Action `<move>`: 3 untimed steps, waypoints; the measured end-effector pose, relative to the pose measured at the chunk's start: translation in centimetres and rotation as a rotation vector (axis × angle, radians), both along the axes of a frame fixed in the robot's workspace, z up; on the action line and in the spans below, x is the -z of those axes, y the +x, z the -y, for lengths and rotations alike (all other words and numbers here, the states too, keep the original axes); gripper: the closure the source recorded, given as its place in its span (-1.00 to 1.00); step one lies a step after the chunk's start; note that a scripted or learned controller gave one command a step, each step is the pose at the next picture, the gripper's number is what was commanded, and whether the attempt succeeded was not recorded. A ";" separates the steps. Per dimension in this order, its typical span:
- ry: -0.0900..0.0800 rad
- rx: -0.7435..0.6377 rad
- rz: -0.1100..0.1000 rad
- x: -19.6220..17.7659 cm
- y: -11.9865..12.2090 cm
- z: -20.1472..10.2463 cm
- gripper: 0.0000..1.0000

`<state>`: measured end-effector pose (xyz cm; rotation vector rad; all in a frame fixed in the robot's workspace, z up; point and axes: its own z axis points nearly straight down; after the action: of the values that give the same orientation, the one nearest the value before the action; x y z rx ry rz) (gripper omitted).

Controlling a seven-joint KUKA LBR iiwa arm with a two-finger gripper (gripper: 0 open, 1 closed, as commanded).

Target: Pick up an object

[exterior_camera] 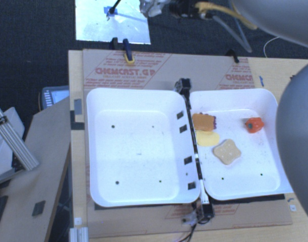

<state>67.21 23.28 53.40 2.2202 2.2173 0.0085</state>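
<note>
Right bin [267, 97], shallow white moulded plastic with rounded corners: holds four items. Toast-shaped tan slice [227, 152], matte, near centre. Flat yellow disc [207, 138] at its 10 o'clock, just beside. Orange block with a purple edge [204, 122] at 12 o'clock of the disc (touching or overlapping, unclear). Small red-orange piece [253, 125], lumpy, at 2 o'clock of the slice, well apart.
Left bin [93, 135]: same make.
Gripper [155, 1]: metallic, over the floor at the bins' 12 o'clock; whether spread or closed, cannot tell.

The grey arm [295, 135] looms large along the bench's right edge, curving overhead to its gripper [155, 1], poised beyond the bench's far edge, above neither bin.
</note>
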 end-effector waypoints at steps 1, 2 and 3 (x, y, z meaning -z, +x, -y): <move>-0.001 -0.003 -0.007 0.0 -0.4 -0.1 -1.00; -0.001 -0.007 -0.005 -1.2 -0.4 -0.1 1.00; -0.001 -0.007 -0.005 -1.1 -0.4 -0.1 -1.00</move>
<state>66.81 23.41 54.54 2.2149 2.2271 0.0020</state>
